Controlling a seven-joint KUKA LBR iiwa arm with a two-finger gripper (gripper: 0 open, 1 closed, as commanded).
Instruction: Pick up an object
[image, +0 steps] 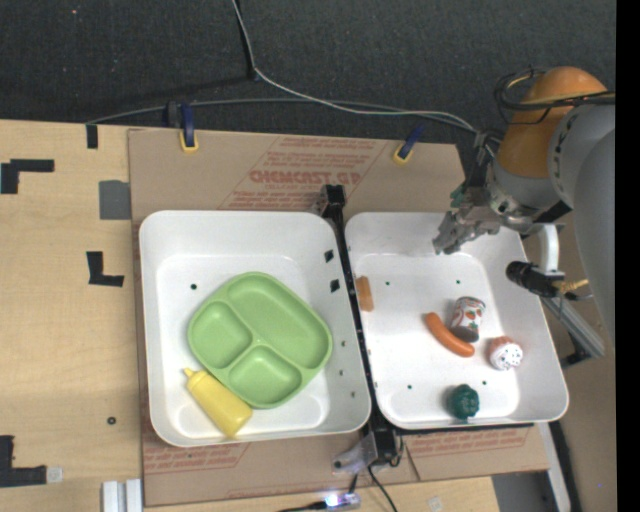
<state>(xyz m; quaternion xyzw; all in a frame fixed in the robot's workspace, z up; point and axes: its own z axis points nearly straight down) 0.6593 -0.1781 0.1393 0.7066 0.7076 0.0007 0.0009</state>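
Two white bins sit side by side. The left bin (160, 300) holds a green divided plate (260, 338) and a yellow bottle (216, 402). The right bin (400, 240) holds an orange sausage (448, 334), a small can (466, 316), a green ball (463, 401) and a white speckled piece (506, 354). The gripper (452, 236) hovers over the right bin's far edge, well apart from them; how it is set is unclear.

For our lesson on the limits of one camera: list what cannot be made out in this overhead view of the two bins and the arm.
- Gripper: too small and blurred to tell whether it is open or shut.
- Arm: cut off by the right edge of the camera view.
- Small can: its label is too small to read.
- White ball: its red marks are too blurred to identify.
- Green plate: its lower-left rim is covered by the yellow bottle.
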